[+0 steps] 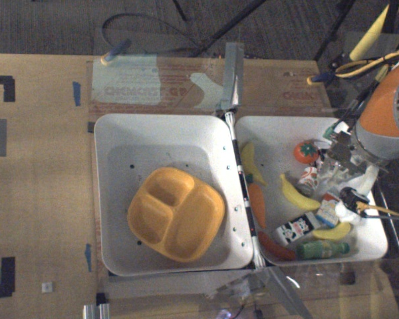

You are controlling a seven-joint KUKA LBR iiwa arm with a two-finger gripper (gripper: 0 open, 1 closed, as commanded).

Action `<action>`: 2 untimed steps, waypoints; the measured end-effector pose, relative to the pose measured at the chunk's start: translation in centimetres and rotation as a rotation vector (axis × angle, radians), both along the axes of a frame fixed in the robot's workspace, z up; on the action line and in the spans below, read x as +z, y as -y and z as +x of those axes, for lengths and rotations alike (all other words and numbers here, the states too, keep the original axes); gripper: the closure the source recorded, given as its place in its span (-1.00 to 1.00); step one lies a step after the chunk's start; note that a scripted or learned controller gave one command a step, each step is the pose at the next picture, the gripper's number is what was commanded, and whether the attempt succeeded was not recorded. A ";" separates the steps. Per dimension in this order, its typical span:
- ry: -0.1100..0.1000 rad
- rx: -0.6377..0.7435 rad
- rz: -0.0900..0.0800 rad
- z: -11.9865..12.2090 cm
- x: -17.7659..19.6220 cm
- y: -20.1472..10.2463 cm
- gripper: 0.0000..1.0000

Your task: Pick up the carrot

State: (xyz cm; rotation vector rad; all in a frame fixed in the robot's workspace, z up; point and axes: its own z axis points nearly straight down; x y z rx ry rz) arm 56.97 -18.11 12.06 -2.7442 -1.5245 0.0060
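A green bottle (322, 248) is lying along the right bin's (279, 133) near edge. The carrot (257, 205) is lying against that bin's left wall. The gripper (333, 167) is hovering near the right edge; its state cannot be determined.

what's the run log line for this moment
carrot: right bin, by left wall, not held | gripper: over toys at right | tray: left bin

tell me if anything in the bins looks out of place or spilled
Nothing looks spilled or damaged. The yellow divided plate sits at a skew in the left bin. In the right bin, the milk carton and green bottle lie on their sides; the carrot rests along the left wall.
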 end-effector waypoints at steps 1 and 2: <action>0.034 -0.356 0.002 -4.6 -2.3 0.9 1.00; -0.002 -0.523 -0.002 -1.3 8.5 -1.4 1.00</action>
